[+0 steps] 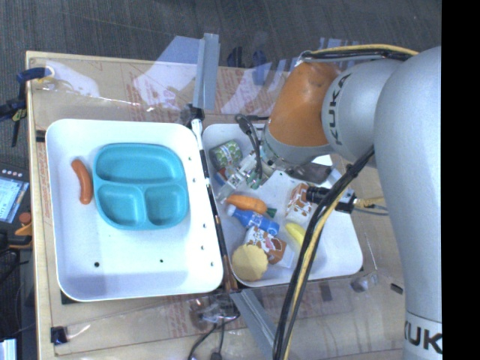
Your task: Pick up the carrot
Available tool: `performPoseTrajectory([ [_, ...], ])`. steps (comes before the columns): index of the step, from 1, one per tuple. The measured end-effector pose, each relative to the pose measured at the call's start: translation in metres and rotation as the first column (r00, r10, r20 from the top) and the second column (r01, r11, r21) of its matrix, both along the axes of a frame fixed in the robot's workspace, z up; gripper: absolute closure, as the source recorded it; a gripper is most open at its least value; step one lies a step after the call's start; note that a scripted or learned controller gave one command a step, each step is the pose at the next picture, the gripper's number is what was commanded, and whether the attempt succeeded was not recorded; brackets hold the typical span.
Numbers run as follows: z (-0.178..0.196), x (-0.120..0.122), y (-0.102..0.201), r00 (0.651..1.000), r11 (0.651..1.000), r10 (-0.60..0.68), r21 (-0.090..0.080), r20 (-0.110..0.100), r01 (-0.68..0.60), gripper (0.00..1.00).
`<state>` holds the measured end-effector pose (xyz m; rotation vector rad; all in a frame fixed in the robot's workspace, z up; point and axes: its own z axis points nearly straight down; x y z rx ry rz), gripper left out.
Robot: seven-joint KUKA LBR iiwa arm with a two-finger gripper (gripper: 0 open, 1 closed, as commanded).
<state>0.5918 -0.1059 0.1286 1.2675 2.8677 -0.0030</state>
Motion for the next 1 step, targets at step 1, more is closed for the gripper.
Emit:
performPoseTrajectory([
  [1, -0.0377, -0.0275, -0.0182, 1.000, 1.000, -0.013, 0.002, -0.007, 0.013, 0.00],
])
